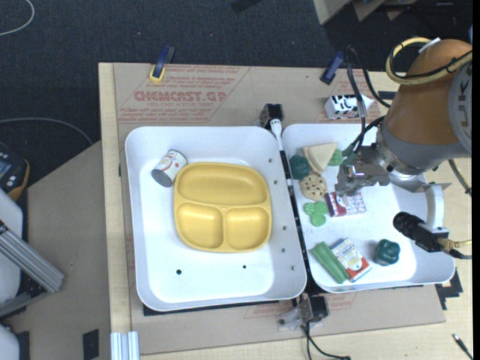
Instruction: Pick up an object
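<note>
My gripper [349,183] hangs over the middle of the right bin [420,274], just above a small red-and-white packet [352,204]. Around it lie a pale sandwich wedge [320,156], a dark teal piece [299,166], a speckled cookie [313,185] and a green clover-shaped piece [317,214]. Toward the bin's front lie a green stick [328,261], a small printed box [350,258] and a dark green knob [387,251]. The arm's body hides the fingers.
The left bin [146,223] holds a yellow divided tray [222,205] and a small tipped can [168,167] at its back left. A black-and-white block [344,105] sits on the bench behind the right bin. Clamps stand along the bins' edges.
</note>
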